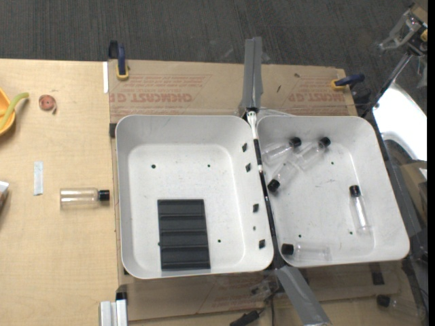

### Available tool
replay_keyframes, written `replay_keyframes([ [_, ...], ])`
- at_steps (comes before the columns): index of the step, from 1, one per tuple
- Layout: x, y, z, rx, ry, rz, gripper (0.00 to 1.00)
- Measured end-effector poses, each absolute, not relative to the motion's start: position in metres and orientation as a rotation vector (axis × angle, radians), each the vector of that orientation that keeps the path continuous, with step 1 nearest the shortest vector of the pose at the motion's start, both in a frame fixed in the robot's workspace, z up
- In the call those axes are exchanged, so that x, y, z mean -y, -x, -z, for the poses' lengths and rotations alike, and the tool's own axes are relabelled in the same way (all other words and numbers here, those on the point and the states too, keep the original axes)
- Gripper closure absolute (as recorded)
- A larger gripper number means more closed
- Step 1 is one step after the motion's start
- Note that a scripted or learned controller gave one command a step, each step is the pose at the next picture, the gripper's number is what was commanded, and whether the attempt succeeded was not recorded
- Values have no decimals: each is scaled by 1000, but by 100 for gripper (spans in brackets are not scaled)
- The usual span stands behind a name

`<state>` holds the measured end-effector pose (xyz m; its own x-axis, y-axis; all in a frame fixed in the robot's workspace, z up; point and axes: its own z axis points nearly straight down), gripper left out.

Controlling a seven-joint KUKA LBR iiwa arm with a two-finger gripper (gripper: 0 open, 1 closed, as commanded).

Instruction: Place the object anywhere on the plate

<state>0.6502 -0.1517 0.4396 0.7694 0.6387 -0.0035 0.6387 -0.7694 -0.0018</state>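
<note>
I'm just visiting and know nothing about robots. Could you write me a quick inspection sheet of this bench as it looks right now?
Surface: wooden bench with cardboard under two white bins.
Job's things: left bin holds a dark ribbed plate; right bin holds five clear black-capped bottles, three clustered near the divider, none on the plate.
Clutter: one more bottle lying on the bench left of the bins, a small round disc, a yellow item at the left edge.
Hand: nothing seen.
Cables: nothing clearly seen.
Surroundings: dark carpet, clamps on the cardboard's far edge.
</note>
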Motion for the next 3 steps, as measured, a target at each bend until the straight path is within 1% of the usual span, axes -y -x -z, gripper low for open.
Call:
replay_keyframes([
  [1, 213, -609, -440, 914, 3004, -8, 0],
  [2, 167, -640, -439, 729, 3055, -7, 0],
  [3, 218, -564, -440, 417, 3112, -9, 0],
])
